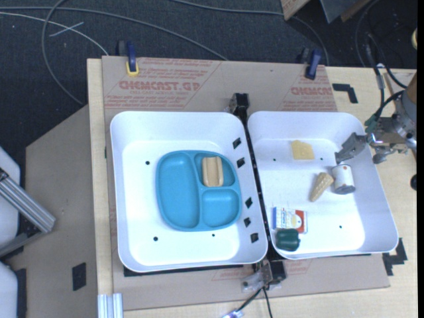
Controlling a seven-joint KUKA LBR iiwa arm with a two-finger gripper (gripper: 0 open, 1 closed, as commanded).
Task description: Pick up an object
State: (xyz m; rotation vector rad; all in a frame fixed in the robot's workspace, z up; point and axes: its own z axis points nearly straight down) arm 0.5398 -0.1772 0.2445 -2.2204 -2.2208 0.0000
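**Arm reaching into the right bin, nothing picked up yet**

The gripper [350,150] is hanging over the right bin [371,234], close to that bin's far right corner, with the grey wrist coming in across the right rim. One dark finger is pointing down and inward toward the middle of the bin; whether the claw is spread or closed I cannot tell, and nothing is showing inside it.

Just below the finger a small white cylinder [343,178] is lying near the right wall, and a tan cone [320,186] is lying tilted just beside it on the inner side. A yellow block [303,150] is sitting toward the far edge, while a small printed packet [290,218] and a dark green piece [287,238] are sitting at the near left corner, the green piece against the rim.

In the left bin [132,244] a blue divided plate [179,191] is sitting in the middle, carrying a tan block [212,171] in its far right compartment.

This is looking like the approach step. The nearest candidate appears to be the white cylinder; the next move is calling for centring over it and lowering without knocking the cone
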